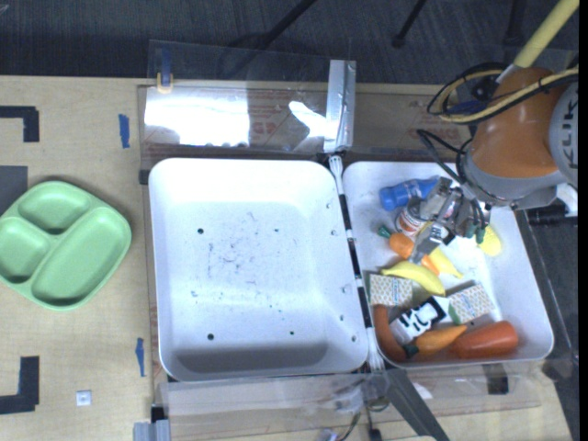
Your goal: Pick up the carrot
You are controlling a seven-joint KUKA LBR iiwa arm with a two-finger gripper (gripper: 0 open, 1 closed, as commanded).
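The left bin (243, 265) lies wide open, bare floor from wall to wall, easy passage anywhere. The right bin (537, 324) is crowded: a blue piece (404, 194) at the far left, a banana (415, 276) across the middle, packets (390, 290) just nearer. The carrot (439, 339) sits hemmed in at the near wall, touching a black-and-white block (421, 316) on its far side and a red piece (487, 340) to its right. The gripper (439, 223) and arm (519, 136) crowd the far right. The green tray (60, 243) stands well apart, left.
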